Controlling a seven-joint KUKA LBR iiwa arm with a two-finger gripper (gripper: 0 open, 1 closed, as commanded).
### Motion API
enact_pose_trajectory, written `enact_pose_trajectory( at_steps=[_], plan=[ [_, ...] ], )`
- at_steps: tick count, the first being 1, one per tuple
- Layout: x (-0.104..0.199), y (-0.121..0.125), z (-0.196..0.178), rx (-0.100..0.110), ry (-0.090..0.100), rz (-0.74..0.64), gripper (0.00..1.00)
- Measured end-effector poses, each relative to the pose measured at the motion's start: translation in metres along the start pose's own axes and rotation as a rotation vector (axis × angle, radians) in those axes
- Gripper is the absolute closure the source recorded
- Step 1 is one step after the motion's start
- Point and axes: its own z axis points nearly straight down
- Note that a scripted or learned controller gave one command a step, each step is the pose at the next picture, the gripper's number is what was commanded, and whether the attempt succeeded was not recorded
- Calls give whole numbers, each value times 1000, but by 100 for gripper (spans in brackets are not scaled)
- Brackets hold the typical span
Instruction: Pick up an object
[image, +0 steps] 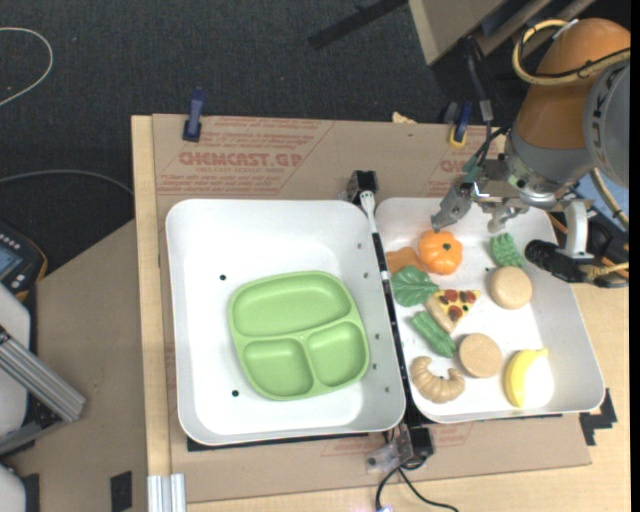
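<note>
The right bin (575, 330) held a scatter of toy food, any piece of which could serve as the object to pick. An orange pumpkin (440, 251) sat near the bin's upper left, with an orange wedge (402, 260) just beside it on the left and a green leaf (412, 287) below that. A pizza slice (453, 304) lay near the middle, a green pea pod (433, 334) slanting down beside it. Two tan round cookies lay apart, one (511, 288) toward the upper right and the other (479, 355) lower down. A croissant (438, 380) rested near the bin's front edge, a yellow banana (524, 375) toward the front right corner, and a green leafy piece (505, 249) toward the back. The gripper (478, 207) hung over the back of this bin, above and between the pumpkin and the leafy piece, its two fingers spread apart with nothing between them. The left bin (200, 330) carried a green divided plate (297, 332) with three compartments. Both bins stood on a cardboard sheet (250, 155) fastened with blue clamps (193, 115).
</note>
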Motion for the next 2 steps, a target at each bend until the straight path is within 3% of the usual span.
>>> enact_pose_trajectory(
  at_steps=[1,2],
  plan=[
    [16,-47,-157,-19,-2,-3,0],
    [108,-122,-28,17,4,-7,0]
  ],
)
